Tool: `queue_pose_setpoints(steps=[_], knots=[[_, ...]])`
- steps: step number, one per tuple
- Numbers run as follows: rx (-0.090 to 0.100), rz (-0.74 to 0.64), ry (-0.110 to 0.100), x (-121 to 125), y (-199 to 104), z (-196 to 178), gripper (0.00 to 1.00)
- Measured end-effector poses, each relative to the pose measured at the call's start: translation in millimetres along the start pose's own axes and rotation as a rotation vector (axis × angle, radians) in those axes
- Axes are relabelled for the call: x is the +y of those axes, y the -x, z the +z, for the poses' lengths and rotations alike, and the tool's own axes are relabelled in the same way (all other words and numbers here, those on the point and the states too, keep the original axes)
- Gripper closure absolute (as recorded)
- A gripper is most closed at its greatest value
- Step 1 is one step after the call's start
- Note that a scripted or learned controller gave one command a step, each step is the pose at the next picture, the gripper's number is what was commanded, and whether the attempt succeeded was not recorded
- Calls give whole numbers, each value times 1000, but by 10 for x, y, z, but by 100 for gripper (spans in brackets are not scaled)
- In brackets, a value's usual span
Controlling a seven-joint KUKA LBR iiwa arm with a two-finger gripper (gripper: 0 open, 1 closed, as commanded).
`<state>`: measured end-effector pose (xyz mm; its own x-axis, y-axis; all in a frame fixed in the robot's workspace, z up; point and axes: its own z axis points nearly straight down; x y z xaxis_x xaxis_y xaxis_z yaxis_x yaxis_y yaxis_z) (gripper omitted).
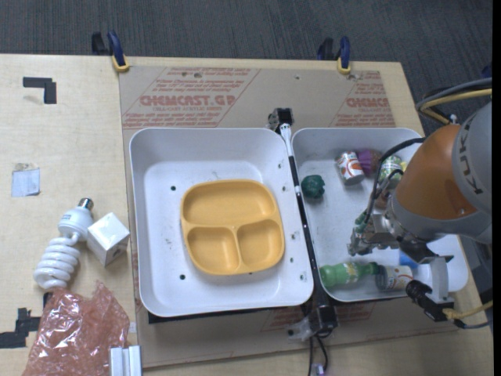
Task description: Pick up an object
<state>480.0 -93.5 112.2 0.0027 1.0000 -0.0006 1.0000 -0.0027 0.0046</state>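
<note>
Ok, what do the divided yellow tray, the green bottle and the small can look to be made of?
Yellow tray: probably moulded plastic, matte, with an even colour and soft rounded dividers. Green bottle: likely translucent plastic, glossy, as light shows through its body. Small can: seems to be metal with a printed red and white label, though it is too small to be sure.

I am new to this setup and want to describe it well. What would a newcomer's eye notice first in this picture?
The yellow divided tray stands out most, lying in the middle of the left bin. Next comes the arm's orange band, above the right bin, where the end effector is low near a green bottle. Outside the bins, a white spiral bulb lies on the bench at the left.
</note>
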Motion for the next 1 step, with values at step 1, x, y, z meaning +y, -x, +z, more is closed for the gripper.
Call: queue_pose_setpoints(steps=[1], knots=[[0,-5,-4,484,-697,-799,100]])
